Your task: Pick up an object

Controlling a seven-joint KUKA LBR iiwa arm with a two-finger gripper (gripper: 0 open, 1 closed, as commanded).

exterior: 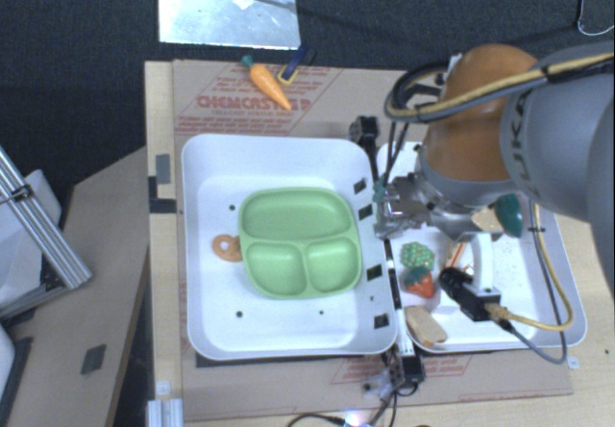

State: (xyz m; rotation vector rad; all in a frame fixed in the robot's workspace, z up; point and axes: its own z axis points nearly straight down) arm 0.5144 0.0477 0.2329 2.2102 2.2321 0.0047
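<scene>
The arm's gripper [408, 223] hangs low over the right bin [567, 295], near its left wall; I cannot tell its state from here, since the wrist hides it. Nothing is visibly lifted, so the pick looks not yet done. Just below the gripper lies a green-and-orange toy [417, 266], the likeliest target, with a tan piece [426, 324] farther below. To its left, in the left bin [207, 324], sit a green divided tray [298, 242] and a small orange ring [227, 247], well apart
</scene>
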